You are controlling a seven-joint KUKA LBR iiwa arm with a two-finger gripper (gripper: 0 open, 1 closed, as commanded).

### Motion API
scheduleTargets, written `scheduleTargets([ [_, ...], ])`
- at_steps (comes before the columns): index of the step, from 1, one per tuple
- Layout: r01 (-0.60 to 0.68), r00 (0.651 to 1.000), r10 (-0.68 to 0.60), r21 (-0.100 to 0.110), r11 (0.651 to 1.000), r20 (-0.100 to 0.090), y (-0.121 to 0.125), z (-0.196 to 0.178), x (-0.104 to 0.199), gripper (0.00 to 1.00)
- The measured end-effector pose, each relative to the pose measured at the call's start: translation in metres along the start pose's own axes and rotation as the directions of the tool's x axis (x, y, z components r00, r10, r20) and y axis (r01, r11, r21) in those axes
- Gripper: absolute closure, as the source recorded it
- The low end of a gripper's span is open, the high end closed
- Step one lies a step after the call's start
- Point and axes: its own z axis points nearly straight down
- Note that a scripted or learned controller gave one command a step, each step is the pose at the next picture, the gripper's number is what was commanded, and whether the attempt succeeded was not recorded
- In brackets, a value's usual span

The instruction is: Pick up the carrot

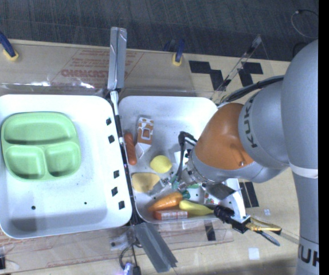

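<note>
Tapered glossy orange carrot (165, 201) beside a smooth round lemon (160, 164)

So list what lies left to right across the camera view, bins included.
Green divided tray in the left bin → right bin with the thin orange-red piece by its left wall → yellow lemon-like ball → orange band of the arm.
</note>
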Motion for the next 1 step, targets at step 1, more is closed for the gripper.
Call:
scheduleTargets([
  [1,-0.027,1.0,0.027,-0.002,1.0,0.001,0.0194,-0.0566,-0.0433,0.0],
])
